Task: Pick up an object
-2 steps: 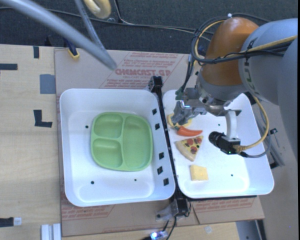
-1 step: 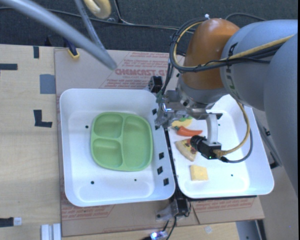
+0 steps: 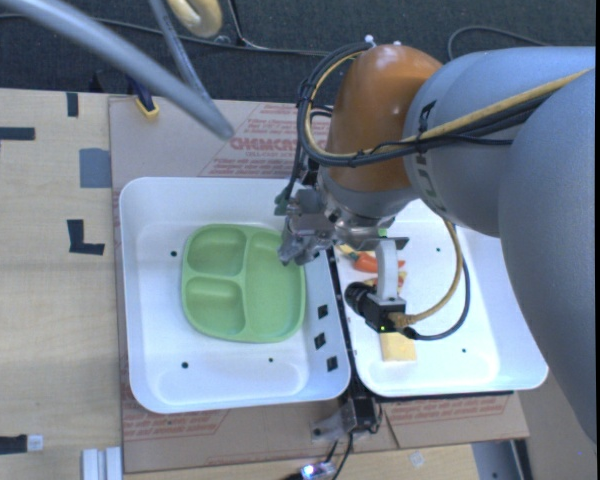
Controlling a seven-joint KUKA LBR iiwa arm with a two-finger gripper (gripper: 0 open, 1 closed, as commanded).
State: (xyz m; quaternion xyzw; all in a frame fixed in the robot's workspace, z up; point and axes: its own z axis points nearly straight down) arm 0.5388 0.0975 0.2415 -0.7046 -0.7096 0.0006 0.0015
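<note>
- Plainly, your jaws [image 3: 298, 240] sat at the right edge of the green plate [image 3: 242, 284] in the left bin [image 3: 145, 298].
- You could not tell their opening; the plate lay left of them.

Green divided plate [image 3: 242, 284] sits in the left bin [image 3: 145, 268]. The gripper [image 3: 298, 236] hangs right at the plate's upper right edge. Beyond it, in the right bin [image 3: 480, 358]: something orange [image 3: 366, 262] and a yellowish block [image 3: 399, 348].
</note>
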